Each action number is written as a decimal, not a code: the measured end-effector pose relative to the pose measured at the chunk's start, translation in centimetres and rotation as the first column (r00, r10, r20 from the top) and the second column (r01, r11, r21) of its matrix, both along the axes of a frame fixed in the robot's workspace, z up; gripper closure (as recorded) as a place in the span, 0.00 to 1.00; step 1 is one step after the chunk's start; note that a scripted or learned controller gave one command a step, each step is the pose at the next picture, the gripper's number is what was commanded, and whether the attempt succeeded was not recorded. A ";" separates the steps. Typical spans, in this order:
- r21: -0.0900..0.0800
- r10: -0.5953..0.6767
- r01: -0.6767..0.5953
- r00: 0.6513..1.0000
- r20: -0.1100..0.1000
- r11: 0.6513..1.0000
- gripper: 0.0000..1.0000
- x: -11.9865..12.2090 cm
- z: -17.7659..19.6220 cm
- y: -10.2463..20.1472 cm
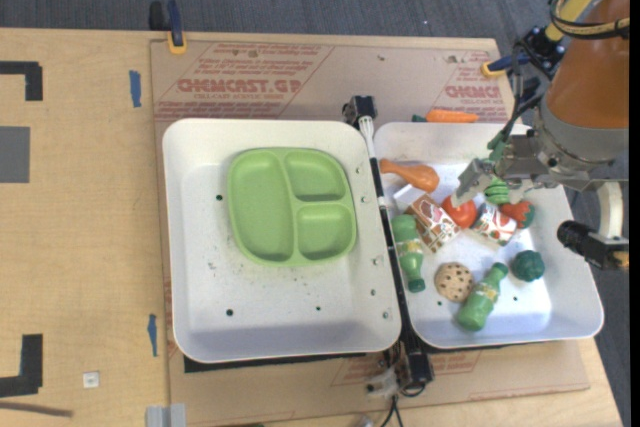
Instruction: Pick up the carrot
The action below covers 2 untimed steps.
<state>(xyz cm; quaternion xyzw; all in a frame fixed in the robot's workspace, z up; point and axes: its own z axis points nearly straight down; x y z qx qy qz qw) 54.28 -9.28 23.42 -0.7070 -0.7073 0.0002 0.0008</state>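
Nearest in the right bin [570, 320] lie a green bottle [480, 301] and a cookie [453, 280]; farther in, the gripper [478, 183] hangs over the toys, fingers spread with nothing between them, and the carrot [451, 117] lies beyond the far rim on the bench

Two white bins [200, 315], one green divided plate [292, 205]. One carrot [452, 116], one cookie [453, 280], one green bottle [482, 300], one broccoli [528, 265].
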 end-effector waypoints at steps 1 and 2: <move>-0.004 0.272 -0.272 0.962 0.005 0.962 0.00 5.0 7.3 -8.2; 0.000 0.034 -0.034 0.999 0.000 0.999 0.00 10.0 -2.3 -4.6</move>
